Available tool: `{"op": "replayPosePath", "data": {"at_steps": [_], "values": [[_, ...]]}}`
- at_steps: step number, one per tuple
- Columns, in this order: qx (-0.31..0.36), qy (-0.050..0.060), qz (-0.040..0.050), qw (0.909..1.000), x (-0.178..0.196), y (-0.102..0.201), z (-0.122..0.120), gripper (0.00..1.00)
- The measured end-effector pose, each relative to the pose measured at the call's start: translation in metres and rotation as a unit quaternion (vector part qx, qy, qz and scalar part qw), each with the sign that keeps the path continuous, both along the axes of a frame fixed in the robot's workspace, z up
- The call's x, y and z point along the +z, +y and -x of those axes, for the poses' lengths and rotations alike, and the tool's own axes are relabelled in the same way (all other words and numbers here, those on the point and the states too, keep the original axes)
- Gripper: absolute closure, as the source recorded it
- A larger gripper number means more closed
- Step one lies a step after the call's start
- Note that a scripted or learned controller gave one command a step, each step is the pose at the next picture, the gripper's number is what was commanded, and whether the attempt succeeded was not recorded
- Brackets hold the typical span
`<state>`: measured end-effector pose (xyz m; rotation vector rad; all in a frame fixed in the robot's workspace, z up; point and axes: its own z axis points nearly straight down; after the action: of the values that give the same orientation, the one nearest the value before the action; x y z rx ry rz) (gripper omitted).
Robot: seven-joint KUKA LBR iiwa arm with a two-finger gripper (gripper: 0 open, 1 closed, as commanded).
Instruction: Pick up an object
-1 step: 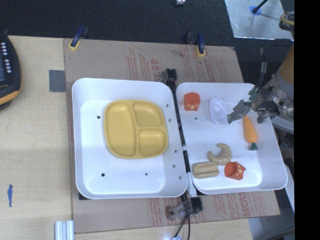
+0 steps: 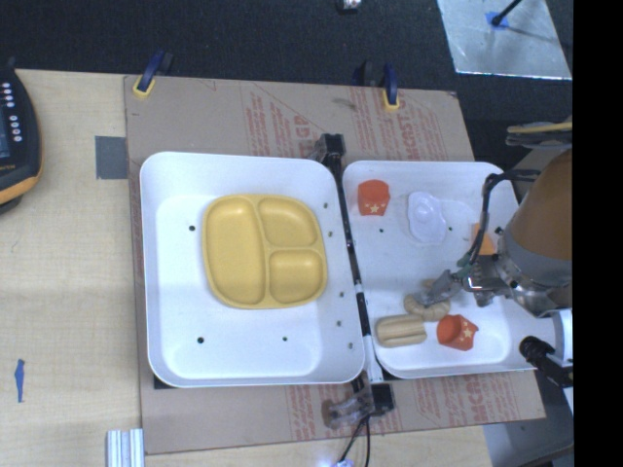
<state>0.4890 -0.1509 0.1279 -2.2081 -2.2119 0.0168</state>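
Arm (image 2: 545, 232) low over right bin (image 2: 389, 178), near tan piece (image 2: 425, 306)

a divided plate (image 2: 263, 251) lies in the left bin (image 2: 165, 261), while the right bin (image 2: 409, 363), at its 3 o'clock, holds two blocks (image 2: 374, 199) and a bread roll (image 2: 400, 331).

Arm (image 2: 545, 232) cut off at right edge.

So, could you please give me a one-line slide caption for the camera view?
KUKA arm's gripper reaches into the right bin near a tan block; a yellow divided plate lies in the left bin.
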Motion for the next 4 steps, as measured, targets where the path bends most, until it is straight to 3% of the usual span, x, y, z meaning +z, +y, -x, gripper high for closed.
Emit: {"op": "replayPosePath", "data": {"at_steps": [1, 2, 3, 4], "values": [[0.003, -0.006, 0.0003, 1.0, -0.039, 0.026, -0.03, 0.0], [0.002, -0.007, 0.0018, 1.0, -0.026, 0.023, -0.03, 1.0], [0.007, -0.013, -0.0006, 0.9999, 0.069, 0.122, -0.052, 1.0], [0.005, -0.01, 0.0003, 0.9999, 0.122, 0.181, -0.028, 1.0]]}}
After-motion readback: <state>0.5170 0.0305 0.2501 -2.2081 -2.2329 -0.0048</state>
